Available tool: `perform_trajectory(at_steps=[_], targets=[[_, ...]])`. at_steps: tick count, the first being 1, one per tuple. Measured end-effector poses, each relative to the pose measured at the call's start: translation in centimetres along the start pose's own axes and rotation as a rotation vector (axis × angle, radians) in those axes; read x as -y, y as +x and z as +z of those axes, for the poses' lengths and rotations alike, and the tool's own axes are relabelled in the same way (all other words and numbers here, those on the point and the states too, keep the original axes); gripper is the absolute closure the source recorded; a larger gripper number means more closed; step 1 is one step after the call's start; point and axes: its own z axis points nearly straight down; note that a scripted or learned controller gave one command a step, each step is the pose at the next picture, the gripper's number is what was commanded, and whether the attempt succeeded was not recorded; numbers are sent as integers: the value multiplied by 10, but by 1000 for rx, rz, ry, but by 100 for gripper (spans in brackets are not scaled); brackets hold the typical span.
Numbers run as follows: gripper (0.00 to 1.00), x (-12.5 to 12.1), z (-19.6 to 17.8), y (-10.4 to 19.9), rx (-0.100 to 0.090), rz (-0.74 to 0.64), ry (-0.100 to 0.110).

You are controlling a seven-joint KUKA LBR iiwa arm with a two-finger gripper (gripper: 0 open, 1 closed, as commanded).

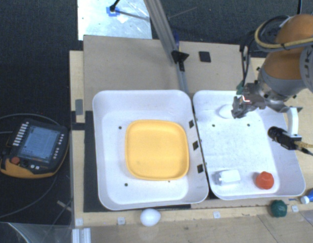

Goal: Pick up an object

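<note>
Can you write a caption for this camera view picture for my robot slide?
Robot tool over the right bin, near a red object and white block; yellow plate in the left bin.

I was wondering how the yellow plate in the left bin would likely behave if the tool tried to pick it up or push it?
The yellow plate looks stiff, probably moulded plastic, so it should keep its shape. It lies flat and is wide next to the tool, so a pinch would probably have to take its raised rim. Pushed, it would likely slide on the smooth left bin floor, not tip or roll.
</note>
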Motion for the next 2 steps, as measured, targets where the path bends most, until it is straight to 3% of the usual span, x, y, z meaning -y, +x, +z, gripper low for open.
perform_trajectory(at_steps=[1, 2], targets=[[100, -1, -22, 0, 0, 0, 4], [100, -1, -10, 52, -1, -4, 6]])
